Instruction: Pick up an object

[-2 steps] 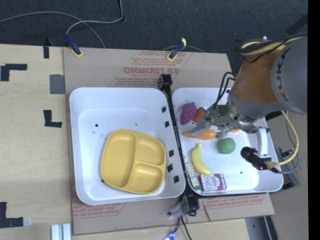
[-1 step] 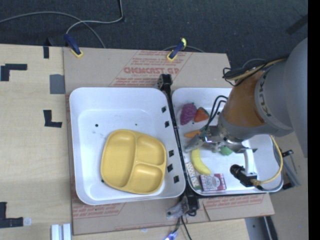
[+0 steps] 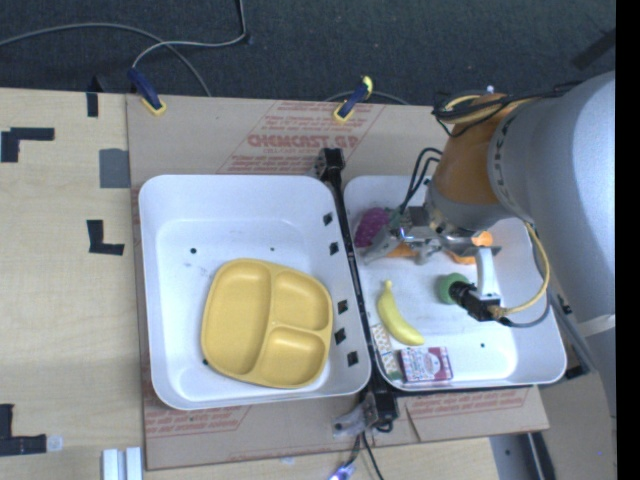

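Hand (image 3: 408, 238) low in right bin (image 3: 520, 368), beside purple object (image 3: 371, 225) (grip state unclear, cannot tell). Banana (image 3: 397, 316) lies lower center; yellow divided plate (image 3: 267, 322) in left bin (image 3: 170, 268).

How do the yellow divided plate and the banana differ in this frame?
The plate lies in the left bin; the banana lies in the right bin. The plate is broad, flat and divided into compartments; the banana is slim and curved. The plate is far bigger. Both are yellow.
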### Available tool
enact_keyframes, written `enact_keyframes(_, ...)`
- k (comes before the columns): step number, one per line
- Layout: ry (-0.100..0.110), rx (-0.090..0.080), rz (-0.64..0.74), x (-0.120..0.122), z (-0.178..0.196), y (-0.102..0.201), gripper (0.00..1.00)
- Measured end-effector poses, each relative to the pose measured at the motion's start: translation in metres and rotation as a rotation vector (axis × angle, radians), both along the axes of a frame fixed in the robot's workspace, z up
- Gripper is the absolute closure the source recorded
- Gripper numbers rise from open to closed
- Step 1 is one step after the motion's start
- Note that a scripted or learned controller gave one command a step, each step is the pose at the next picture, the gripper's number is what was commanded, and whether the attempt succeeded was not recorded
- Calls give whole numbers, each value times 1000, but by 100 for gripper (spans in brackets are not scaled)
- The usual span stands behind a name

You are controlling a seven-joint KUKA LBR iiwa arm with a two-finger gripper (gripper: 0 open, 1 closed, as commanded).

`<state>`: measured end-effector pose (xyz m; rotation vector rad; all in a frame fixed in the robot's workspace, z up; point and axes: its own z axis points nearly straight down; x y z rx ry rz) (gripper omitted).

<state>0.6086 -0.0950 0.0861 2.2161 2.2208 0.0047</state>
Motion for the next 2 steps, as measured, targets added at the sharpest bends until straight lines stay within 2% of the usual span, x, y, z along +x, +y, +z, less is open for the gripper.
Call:
enact_keyframes(1,2,-1,-2,-60,0,-19,0)
enact_keyframes(2,1,0,0,10,0,0,0)
